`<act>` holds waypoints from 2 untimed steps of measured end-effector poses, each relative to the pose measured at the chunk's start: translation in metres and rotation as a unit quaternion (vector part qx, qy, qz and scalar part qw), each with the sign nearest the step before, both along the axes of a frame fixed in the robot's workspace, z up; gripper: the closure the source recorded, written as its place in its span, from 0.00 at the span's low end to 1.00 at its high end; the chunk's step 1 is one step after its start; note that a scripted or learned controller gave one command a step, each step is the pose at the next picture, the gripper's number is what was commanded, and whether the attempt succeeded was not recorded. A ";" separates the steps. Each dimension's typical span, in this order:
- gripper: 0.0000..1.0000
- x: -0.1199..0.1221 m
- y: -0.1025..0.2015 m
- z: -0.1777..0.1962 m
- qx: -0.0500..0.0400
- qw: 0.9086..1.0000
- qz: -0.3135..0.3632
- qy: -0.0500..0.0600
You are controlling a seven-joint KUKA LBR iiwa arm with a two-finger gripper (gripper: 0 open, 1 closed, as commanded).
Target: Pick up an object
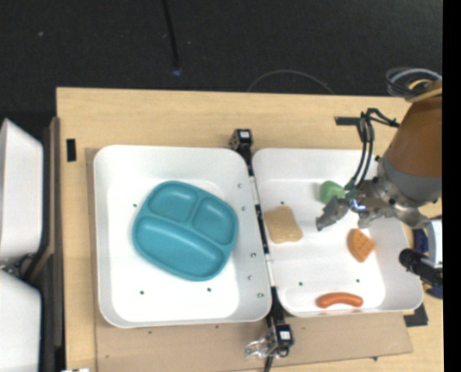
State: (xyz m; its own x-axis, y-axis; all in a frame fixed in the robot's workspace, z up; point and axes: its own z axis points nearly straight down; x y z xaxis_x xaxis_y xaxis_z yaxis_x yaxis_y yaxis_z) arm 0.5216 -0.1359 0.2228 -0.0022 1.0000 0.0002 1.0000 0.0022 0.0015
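**Arm poised over the right bin among scattered food pieces**

Two shallow white bins sit side by side on the wooden bench [75,122]. The left bin [114,285] holds a teal divided plate [185,229], lying flat near its middle and slightly turned.

The right bin [292,169] carries four small items. A tan bread-like slice [282,225] lies close to the bin's left wall. A green piece [331,189] sits toward the upper middle, just left of the arm's wrist. An orange chunk [361,246] rests right of centre, and a red-orange sausage [339,301] lies near the lower edge.

The arm [416,149] enters from the right of the frame, its orange band showing above the grey wrist. The gripper [345,210] hangs over the right bin's middle, between the green piece and the orange chunk, with a dark finger [328,217] slanting down to the left. Nothing shows between the jaws, and whether they stand wide or narrow I cannot tell from this slant.
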 end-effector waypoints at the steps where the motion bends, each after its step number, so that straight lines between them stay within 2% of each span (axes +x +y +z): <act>1: 0.00 -0.009 -0.001 -0.047 -0.001 1.000 -0.002 0.002; 2: 0.00 -0.003 -0.010 -0.103 -0.001 1.000 -0.002 0.002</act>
